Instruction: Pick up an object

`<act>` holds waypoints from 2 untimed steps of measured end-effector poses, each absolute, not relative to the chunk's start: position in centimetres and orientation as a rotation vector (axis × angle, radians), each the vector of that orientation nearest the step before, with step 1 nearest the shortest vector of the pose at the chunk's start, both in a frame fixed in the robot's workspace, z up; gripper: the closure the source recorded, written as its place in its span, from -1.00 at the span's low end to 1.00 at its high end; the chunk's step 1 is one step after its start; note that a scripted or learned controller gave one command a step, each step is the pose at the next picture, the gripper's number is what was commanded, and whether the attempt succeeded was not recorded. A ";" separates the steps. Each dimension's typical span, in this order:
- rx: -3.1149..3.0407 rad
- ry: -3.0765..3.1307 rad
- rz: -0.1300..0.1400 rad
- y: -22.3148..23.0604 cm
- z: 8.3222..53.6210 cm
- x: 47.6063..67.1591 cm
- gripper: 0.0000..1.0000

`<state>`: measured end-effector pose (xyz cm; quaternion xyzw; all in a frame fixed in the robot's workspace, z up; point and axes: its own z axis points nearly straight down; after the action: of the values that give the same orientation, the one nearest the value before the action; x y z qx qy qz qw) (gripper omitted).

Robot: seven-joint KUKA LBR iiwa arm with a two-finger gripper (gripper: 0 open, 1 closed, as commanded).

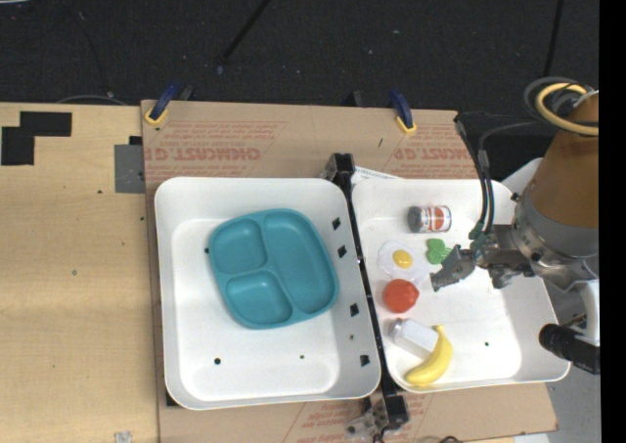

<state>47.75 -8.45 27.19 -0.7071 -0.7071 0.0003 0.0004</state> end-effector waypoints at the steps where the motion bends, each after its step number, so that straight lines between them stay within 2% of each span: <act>1: -2.222 -2.220 0.001 -8.5 28.2 47.8 1.00; 2: -2.220 -2.231 -0.012 -2.1 39.9 47.6 1.00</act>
<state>47.62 -2.14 39.92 -0.7053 -0.7089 -0.0040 -0.0028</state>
